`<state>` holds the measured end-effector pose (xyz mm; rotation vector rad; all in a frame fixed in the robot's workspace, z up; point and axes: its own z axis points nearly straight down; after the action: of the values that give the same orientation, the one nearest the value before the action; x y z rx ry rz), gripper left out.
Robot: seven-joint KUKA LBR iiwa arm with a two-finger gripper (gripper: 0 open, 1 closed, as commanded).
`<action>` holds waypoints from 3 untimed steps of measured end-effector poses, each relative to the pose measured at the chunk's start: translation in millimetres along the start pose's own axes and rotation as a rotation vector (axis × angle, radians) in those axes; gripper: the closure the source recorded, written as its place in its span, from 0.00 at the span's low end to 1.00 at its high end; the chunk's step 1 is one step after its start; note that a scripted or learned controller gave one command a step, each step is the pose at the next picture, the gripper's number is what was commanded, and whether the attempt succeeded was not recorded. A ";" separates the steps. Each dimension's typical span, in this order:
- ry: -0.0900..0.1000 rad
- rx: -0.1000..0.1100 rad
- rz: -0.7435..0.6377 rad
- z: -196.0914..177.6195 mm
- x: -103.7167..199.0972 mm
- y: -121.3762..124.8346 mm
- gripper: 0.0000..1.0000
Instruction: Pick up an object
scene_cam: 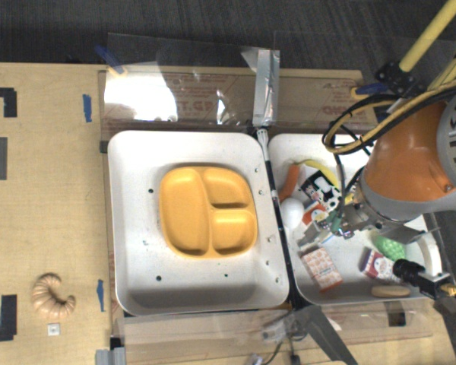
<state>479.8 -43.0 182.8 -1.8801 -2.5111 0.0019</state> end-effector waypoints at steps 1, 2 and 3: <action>-0.002 -0.001 0.167 0.3 -25.7 -7.9 0.00; -0.002 0.000 0.376 59.0 -75.9 52.9 0.00; -0.012 -0.025 0.283 84.8 -77.0 50.2 0.00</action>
<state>549.3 -102.7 97.6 -2.2330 -2.2385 -0.0178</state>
